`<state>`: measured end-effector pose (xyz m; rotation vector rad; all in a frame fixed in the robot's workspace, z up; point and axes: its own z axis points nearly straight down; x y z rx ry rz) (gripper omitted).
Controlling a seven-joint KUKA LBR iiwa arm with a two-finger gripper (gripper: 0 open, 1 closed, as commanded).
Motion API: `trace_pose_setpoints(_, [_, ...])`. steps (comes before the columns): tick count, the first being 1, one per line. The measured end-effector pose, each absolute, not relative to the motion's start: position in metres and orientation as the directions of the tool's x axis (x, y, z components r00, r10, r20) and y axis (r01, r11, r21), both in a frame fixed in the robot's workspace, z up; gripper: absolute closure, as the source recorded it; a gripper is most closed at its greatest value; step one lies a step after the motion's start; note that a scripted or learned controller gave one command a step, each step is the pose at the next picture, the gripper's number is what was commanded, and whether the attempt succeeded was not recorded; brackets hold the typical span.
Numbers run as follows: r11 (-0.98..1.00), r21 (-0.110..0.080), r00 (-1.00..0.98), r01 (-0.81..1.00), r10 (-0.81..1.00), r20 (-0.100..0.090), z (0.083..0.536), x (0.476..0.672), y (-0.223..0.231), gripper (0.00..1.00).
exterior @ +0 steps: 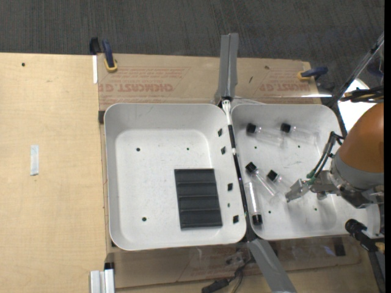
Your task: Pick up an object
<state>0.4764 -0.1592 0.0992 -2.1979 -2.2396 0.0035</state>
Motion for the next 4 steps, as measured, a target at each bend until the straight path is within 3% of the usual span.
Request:
trace_pose_setpoints(1, [0.118, -0.001, -0.118, 0.993, 0.993, -0.001, 0.117, 0.560, -0.132, 0.00])
trace_pose_setpoints(2, [0.123, -0.002, -0.123, 0.992, 0.992, 0.000, 0.091, 0.552, -0.121, 0.00])
trace_pose_setpoints(3, [0.124, -0.004, -0.124, 0.992, 0.992, -0.001, 0.100, 0.552, -0.122, 1.00])
trace_pose_setpoints(4, [0.124, -0.004, -0.124, 0.992, 0.992, -0.001, 0.100, 0.552, -0.122, 0.00])
